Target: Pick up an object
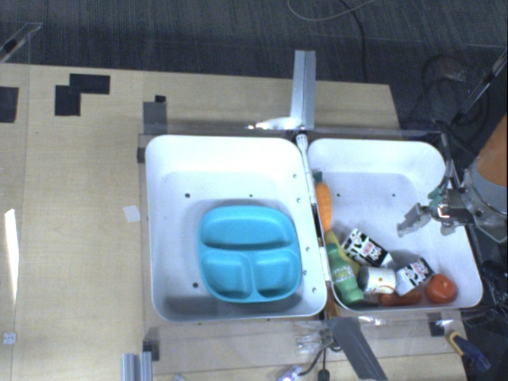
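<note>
The right bin (381, 173) holds a cluster of objects along its front and left side. An orange carrot (323, 205) lies against the left wall, with a green bottle (342, 275) below it. Beside these lie a black-and-white carton (365, 248), a white can (379, 279), a second patterned carton (413, 274) and a red tomato (440, 290). My gripper (430, 220) hovers over the right part of this bin, up and to the right of the cartons. It is open, with nothing between its fingers (409, 220).
A blue divided plate (250, 252) lies in the left bin (182, 173). A metal post (304, 86) stands behind the wall between the bins. The back half of the right bin is bare white floor.
</note>
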You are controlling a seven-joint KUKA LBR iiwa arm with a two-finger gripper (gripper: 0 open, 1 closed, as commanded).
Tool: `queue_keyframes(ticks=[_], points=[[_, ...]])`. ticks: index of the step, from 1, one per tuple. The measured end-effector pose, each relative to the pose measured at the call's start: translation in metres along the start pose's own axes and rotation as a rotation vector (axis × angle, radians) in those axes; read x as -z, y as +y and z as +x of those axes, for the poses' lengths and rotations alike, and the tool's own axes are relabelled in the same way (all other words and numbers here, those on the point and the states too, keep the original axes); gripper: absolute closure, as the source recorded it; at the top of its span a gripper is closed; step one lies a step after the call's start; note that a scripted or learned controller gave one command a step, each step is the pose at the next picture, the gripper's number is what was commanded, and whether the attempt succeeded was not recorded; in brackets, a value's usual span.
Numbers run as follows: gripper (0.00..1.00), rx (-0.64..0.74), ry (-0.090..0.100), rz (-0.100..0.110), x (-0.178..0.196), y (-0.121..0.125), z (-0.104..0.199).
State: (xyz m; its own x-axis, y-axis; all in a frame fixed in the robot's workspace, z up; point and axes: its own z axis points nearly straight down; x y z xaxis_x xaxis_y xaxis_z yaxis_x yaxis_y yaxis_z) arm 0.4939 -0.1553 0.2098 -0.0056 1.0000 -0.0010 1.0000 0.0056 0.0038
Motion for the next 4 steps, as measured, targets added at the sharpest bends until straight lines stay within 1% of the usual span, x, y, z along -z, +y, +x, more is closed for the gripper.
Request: queue_keyframes(ticks=[1,2,3,4], points=[[0.00,-0.329,-0.001,-0.004,0.189,0.044,-0.030],[1.00,-0.319,-0.003,-0.009,0.201,0.046,-0.029],[1.00,-0.424,0.000,0.000,0.143,0.077,0.009],[1.00,-0.385,0.001,0.000,0.122,0.104,0.064]])
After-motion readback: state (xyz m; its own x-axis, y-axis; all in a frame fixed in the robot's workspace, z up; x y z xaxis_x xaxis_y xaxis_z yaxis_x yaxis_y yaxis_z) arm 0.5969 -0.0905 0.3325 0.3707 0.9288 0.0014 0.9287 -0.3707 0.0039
